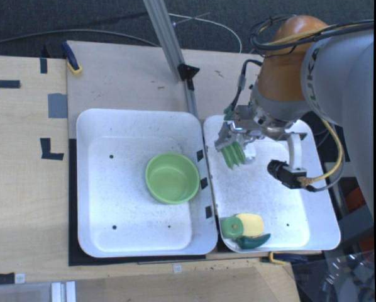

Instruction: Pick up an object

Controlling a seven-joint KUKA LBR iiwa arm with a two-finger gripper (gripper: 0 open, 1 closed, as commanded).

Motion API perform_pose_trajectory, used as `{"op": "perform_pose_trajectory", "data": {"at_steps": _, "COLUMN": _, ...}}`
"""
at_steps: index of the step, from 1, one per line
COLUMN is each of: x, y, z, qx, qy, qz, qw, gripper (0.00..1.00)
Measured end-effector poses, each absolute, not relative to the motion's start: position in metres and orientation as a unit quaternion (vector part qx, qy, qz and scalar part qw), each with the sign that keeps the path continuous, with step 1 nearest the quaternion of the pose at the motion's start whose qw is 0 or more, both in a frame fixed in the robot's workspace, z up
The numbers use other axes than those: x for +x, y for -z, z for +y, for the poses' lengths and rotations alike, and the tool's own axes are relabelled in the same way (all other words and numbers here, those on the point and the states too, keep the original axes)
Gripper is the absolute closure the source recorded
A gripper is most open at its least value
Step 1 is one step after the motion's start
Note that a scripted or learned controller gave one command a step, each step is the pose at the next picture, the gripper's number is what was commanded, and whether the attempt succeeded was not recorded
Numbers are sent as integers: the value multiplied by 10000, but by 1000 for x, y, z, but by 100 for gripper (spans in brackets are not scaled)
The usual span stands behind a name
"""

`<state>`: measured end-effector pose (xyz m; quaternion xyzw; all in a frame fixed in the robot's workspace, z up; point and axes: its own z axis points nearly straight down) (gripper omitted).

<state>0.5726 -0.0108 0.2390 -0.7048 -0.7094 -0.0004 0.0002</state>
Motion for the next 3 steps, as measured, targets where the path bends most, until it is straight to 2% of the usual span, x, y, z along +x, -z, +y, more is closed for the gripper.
{"op": "perform_pose_trajectory", "data": {"at_steps": 1, "x": 606, "y": -224, "z": 32, "qx": -7052, "qy": -2, "qz": -7090, "qw": 2, "gripper": 100}}
{"op": "perform_pose_trajectory", "data": {"at_steps": 2, "x": 639, "y": -233, "z": 67, "qx": -7052, "qy": 8, "qz": -7090, "qw": -1, "gripper": 100}}
{"op": "perform_pose_trajectory", "data": {"at_steps": 3, "x": 668, "y": -222, "z": 100, "qx": -7059, "qy": -1, "qz": -7083, "qw": -5, "gripper": 100}}
